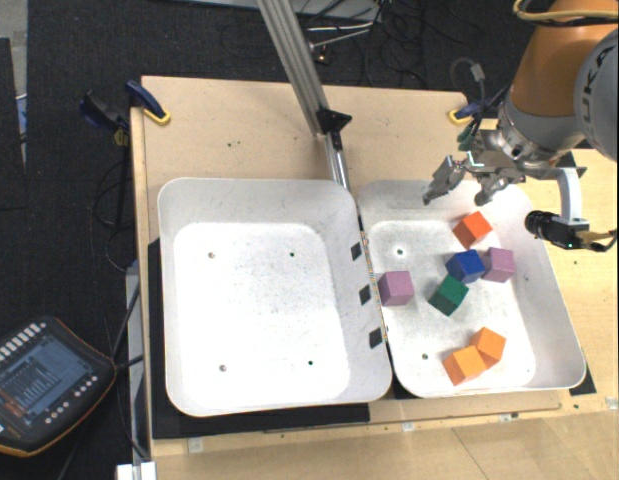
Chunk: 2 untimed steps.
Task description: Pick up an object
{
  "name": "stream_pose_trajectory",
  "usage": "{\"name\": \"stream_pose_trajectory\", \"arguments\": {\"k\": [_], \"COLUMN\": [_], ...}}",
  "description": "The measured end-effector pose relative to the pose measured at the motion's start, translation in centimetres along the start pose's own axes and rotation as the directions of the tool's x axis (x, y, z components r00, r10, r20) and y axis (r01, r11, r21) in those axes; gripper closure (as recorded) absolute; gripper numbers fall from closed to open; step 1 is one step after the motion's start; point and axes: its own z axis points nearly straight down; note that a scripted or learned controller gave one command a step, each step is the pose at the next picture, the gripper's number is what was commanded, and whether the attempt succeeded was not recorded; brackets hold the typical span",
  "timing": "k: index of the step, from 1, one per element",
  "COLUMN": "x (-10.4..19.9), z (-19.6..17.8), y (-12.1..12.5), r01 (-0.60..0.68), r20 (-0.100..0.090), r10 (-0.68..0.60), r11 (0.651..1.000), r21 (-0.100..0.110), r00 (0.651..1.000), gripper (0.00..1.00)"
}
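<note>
I work over a pale wooden bench [249, 128] on a dark floor, with cables trailing at the far side and a slanted metal strut [294, 53] crossing above. A teach pendant [39, 383] lies on the floor at the near left. Two shallow white bins sit side by side: the left bin [174, 268] and the right bin [549, 298], their rims touching in the middle.

My gripper [467, 176] hangs over the far edge of the right bin, and my fingers [441, 181] stand apart with nothing between them. The closest piece, an orange block [473, 228], lies just beneath and slightly nearer the camera than my fingertips, apart from them. It is a small cube, bright orange, turned at a slant. Beyond it lie a blue block [467, 265] touching a purple block [500, 264], a green block [450, 295], another purple cube [395, 287] by the left wall, and two orange blocks [475, 355] together at the near end
</note>
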Motion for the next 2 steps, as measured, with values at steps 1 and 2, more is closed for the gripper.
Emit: {"name": "stream_pose_trajectory", "arguments": {"k": [1,2], "x": [0.0,0.0], "z": [-0.2,4.2], "y": [0.0,-0.5], "r01": [0.001,-0.002], "r20": [0.001,0.001], "r10": [-0.001,0.002], "r11": [1.000,1.000], "r21": [-0.003,0.000], "r00": [1.000,1.000], "gripper": [0.00,0.00]}}
